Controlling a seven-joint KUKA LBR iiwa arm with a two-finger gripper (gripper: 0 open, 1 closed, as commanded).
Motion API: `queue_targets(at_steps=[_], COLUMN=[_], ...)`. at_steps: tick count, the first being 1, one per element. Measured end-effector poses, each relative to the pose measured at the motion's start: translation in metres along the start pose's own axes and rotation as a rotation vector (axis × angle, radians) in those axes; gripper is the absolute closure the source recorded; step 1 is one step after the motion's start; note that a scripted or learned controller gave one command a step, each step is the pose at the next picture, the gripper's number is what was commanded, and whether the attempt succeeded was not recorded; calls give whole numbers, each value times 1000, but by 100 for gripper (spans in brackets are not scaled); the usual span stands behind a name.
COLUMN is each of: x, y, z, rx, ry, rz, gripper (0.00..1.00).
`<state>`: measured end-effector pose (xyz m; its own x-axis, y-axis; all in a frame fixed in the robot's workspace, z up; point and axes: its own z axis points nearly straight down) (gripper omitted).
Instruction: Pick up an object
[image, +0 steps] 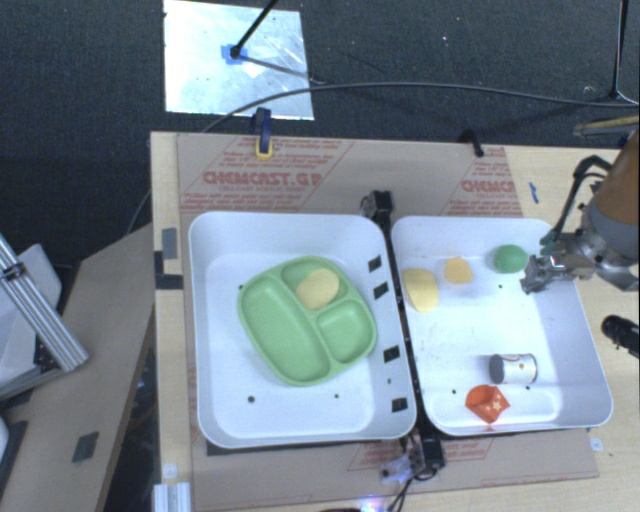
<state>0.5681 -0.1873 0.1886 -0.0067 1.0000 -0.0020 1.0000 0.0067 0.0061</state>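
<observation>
The right bin (575, 345) holds several loose objects. A green ball (510, 258) lies at its back right. A small yellow piece (458, 270) and a larger pale yellow lump (422, 289) sit toward the back left. Near the front are a small silver can on its side (513, 369) and an orange-red piece (488, 402). My gripper (541, 272) hangs over the right bin's back right part, just right of the green ball and a little nearer. I see nothing held in it.
The left bin (225, 400) carries a green divided plate (295, 340) with a yellow lump (319, 288) in its back compartment. Black clips line the seam between the bins (393, 330). A cardboard sheet (330, 170) lies under both bins.
</observation>
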Motion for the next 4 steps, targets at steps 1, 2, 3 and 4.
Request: queue_targets(at_steps=[1,2,3,4], x=[0,44,97,145], y=[2,-16,-22,-28], z=[-40,-42,-51,-40], rx=[0,5,4,5], ry=[0,3,4,4], rz=[0,-2,-3,-3], gripper=[100,100,100,100])
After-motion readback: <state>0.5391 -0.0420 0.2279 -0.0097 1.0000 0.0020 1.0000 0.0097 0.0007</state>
